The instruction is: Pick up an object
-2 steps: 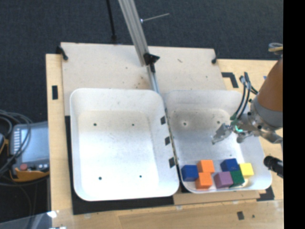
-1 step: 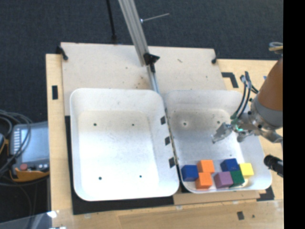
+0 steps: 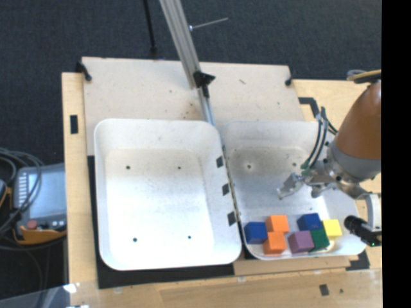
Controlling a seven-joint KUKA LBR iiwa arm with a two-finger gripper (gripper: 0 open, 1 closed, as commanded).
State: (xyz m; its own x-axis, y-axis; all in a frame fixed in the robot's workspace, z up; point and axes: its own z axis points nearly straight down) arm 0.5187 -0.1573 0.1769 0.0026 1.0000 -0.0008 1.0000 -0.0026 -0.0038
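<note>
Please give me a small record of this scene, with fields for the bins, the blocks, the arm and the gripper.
left bin: white, shallow
right bin: white, holds the blocks along its near edge
blocks: two blue, two orange, purple, green, yellow
arm: reaches in from the right, over the right bin
gripper: above the bin floor, apart from the blocks, holds nothing visible

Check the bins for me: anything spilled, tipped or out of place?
Nothing stands out. The blocks sit huddled in the right bin's near corner, none outside it. The left bin lies flat beside it. The gripper hovers above the right bin's floor, apart from the blocks.
</note>
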